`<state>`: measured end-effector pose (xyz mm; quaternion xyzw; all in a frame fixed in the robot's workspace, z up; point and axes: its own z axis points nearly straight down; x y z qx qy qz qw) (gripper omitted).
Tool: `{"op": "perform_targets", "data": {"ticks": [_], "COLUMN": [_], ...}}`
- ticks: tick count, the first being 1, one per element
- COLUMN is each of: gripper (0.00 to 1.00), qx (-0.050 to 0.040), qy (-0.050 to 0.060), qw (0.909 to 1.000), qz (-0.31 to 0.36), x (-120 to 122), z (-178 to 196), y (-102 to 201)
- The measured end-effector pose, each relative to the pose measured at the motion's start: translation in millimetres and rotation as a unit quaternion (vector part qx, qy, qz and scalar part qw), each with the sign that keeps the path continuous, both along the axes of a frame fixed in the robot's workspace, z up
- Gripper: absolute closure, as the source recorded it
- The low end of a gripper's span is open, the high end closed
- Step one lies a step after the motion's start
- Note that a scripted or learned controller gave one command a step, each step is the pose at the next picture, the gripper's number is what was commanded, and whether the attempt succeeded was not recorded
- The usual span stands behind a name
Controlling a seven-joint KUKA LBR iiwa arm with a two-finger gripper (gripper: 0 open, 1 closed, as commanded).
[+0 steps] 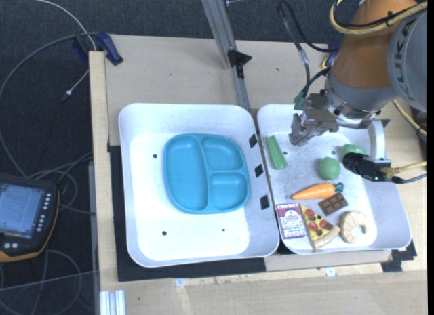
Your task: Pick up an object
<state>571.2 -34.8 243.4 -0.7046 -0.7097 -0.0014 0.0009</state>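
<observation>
The right bin (386,212) holds several toy foods: a green stick (275,152) at its left, a green ball (329,168), an orange carrot (314,191), a brown chocolate piece (333,204), a pink card (290,220), a pizza slice (319,227) and a beige piece (354,225). My gripper (300,133) hangs over the bin's upper left part, just right of the green stick's top end. Nothing shows between its fingers.
The left bin (142,164) carries a blue divided plate (206,172). A grey pole (218,15) slants up from between the bins. Cables and a black-and-white fitting (366,161) trail from the arm over the right bin's far side. A tablet (24,213) lies off the bench at left.
</observation>
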Motion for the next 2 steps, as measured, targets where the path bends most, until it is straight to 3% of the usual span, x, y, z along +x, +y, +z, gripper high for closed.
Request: {"op": "perform_targets", "data": {"ticks": [2], "gripper": [1.00], "qx": [0.0002], "qy": [0.001], "qw": [1.0000], "qz": [0.000], "x": [-12], "z": [6], "y": [113]}}
